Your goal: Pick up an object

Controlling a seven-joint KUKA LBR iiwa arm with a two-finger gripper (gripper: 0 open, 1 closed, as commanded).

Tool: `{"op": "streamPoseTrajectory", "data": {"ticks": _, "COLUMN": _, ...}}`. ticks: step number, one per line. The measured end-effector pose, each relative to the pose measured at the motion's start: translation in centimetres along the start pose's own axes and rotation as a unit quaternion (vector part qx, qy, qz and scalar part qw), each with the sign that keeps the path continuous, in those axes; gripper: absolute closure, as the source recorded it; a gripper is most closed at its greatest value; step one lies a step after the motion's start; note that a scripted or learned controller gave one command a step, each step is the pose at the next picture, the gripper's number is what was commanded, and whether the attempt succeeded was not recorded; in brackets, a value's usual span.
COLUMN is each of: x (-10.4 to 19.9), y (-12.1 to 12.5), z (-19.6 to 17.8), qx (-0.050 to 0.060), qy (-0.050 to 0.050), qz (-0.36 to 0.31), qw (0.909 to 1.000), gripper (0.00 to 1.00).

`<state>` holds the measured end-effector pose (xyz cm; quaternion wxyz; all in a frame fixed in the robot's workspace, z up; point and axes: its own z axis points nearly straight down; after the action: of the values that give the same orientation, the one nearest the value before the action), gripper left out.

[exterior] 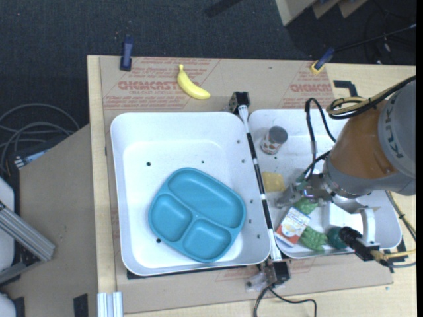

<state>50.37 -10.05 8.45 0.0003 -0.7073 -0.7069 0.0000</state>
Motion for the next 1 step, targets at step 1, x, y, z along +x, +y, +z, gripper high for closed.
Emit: {"op": "streamPoseTrajectory", "data": {"ticks": 1, "x": -1.97, "y": 2.9, "z": 0.0, "qx": -0.001, "qy": -0.001, "qz": 0.0, "qw": 1.0, "gripper": 0.0}}
